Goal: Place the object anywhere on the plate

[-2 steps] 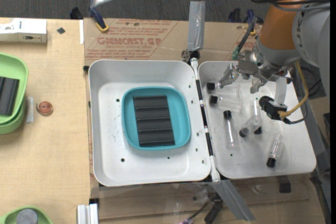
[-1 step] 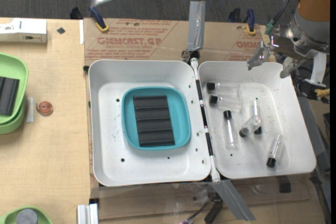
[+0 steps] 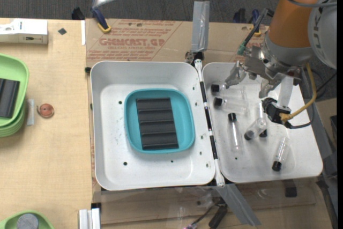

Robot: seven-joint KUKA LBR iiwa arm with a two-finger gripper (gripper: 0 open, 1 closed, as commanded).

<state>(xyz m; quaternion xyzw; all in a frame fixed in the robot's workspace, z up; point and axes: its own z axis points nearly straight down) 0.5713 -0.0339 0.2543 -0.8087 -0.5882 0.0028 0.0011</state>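
A teal plate (image 3: 132, 131) with a black ridged insert (image 3: 156, 123) lies in the middle of the left bin (image 3: 107, 169). Several clear tubes with black caps lie in the right bin (image 3: 300, 166); one tube (image 3: 234, 130) sits near the bin's middle, another tube (image 3: 280, 155) at the lower right, and small black-capped pieces (image 3: 216, 94) by the left wall. My gripper (image 3: 249, 83) hangs over the upper part of the right bin, open, its fingers spread with nothing showing between them. It is well to the right of the plate.
A green tray (image 3: 16, 69) with a dark block sits at the far left, with a small brown disc (image 3: 45, 110) beside it. A white box (image 3: 24, 32) and printed cardboard (image 3: 139, 40) lie behind the bins. A yellow cable (image 3: 300, 110) hangs off the wrist.
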